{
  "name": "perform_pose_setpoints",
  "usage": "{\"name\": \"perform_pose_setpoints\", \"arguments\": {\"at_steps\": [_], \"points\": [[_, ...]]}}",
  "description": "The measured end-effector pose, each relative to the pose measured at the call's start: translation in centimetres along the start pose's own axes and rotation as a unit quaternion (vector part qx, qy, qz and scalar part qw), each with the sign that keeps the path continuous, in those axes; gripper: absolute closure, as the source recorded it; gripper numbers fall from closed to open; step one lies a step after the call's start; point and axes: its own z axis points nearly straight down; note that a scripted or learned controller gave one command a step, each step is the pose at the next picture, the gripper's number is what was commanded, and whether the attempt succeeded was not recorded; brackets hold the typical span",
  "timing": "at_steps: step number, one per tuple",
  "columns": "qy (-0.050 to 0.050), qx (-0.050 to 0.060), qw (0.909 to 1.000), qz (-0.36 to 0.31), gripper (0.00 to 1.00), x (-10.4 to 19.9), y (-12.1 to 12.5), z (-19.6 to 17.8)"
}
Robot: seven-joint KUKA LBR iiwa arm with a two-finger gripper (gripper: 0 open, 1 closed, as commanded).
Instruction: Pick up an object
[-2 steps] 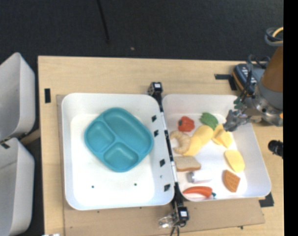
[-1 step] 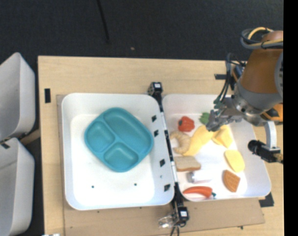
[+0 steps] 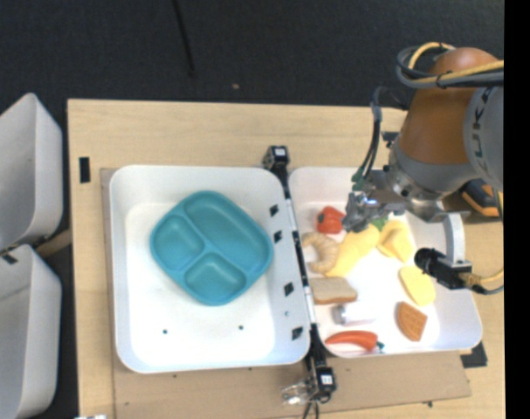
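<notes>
Just below the hand (image 3: 362,209) lies the banana (image 3: 356,248).

A teal divided plate (image 3: 212,247) lies in the white left bin (image 3: 129,339), both on the pale tan wood counter (image 3: 90,138). The white right bin (image 3: 461,321) holds a red tomato-like piece (image 3: 330,220), a yellow banana (image 3: 356,249), pale yellow pieces (image 3: 417,285), a brown bread slice (image 3: 333,291), an orange wedge (image 3: 411,321) and a red chilli (image 3: 352,340). The arm (image 3: 439,129) is grey with an orange band.
</notes>
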Motion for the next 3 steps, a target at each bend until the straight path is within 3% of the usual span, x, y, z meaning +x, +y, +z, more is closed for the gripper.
{"name": "perform_pose_setpoints", "arguments": {"at_steps": [1,2,3], "points": [[-0.001,0.001,1.0,0.001,1.0,2.7,0.3,-0.2],[-0.002,0.001,1.0,0.004,1.0,1.2,-0.1,0.3],[-0.001,0.001,1.0,0.002,1.0,2.2,0.1,-0.2]]}}
